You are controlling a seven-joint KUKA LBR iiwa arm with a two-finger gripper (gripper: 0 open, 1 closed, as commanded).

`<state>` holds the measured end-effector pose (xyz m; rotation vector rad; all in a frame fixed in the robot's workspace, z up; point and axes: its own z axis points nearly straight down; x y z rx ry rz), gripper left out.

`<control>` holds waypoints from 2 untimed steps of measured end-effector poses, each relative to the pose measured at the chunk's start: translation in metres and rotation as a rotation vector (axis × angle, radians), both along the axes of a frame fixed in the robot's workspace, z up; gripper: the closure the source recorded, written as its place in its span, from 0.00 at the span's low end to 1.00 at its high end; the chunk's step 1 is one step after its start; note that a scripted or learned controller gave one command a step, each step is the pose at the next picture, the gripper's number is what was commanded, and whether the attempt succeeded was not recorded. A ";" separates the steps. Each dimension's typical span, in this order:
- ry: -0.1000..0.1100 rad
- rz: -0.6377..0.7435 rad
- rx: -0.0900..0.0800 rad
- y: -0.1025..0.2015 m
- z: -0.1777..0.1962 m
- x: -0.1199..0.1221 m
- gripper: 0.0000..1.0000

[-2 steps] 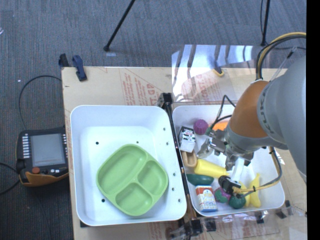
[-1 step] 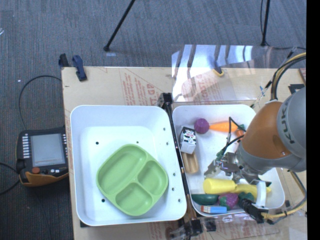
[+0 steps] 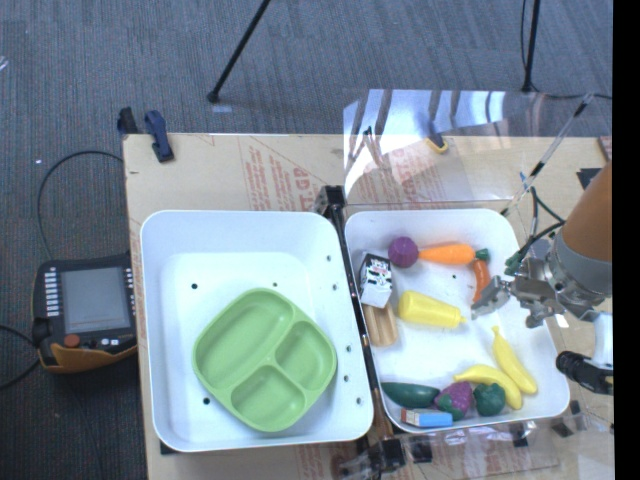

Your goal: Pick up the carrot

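Well, the smooth orange plastic carrot [image 3: 447, 254] lies near the far edge of the right white bin [image 3: 505, 220], its long axis running left to right; the gripper [image 3: 497, 293] hovers just nearer and rightward; whether its fingers are spread, I cannot tell.

**Surroundings: floor, bench and fixtures**

We note dark grey carpet [image 3: 150, 38] across the upper frame and down the left side. A tan bench top [image 3: 240, 168] occupies the centre, printed with red lettering. Two tripod legs [image 3: 245, 43] stand on the carpet at upper centre, a further stand [image 3: 533, 28] at upper right. A handheld control pendant [image 3: 88, 308] lies at left, cabled.
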<state>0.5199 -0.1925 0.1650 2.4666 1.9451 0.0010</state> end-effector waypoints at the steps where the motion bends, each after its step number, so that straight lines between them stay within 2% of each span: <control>1: 0.007 0.156 0.004 0.021 -0.057 0.110 0.00; 2: -0.002 -0.039 0.015 -0.001 -0.071 0.130 0.00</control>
